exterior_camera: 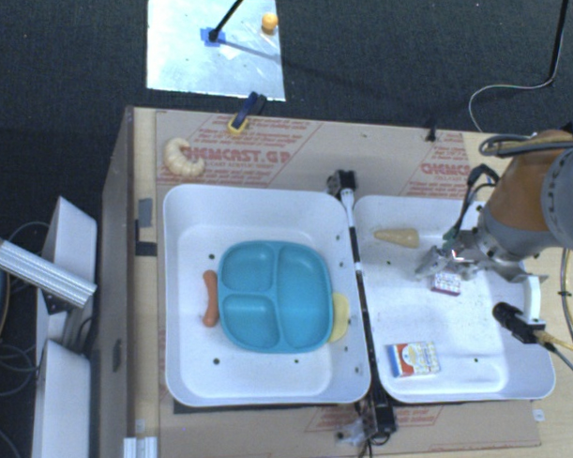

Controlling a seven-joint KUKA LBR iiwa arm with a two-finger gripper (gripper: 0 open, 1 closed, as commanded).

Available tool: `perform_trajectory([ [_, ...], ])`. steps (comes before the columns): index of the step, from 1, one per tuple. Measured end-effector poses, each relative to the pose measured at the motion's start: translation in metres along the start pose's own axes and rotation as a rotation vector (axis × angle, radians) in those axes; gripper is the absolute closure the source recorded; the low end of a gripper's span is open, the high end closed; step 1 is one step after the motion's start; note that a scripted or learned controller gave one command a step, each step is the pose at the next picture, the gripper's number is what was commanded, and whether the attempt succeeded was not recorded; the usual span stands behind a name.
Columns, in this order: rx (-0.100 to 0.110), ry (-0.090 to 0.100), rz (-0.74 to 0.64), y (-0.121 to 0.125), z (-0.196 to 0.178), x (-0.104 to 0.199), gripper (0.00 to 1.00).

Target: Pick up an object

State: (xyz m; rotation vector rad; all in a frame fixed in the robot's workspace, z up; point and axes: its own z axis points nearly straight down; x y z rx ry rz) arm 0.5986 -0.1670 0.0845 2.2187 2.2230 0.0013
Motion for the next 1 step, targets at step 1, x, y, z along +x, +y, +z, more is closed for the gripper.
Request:
perform_trajectory([
  [1,-0.002,-0.001,-0.001,0.0008,-0.0108,-0.0005,1.0],
])
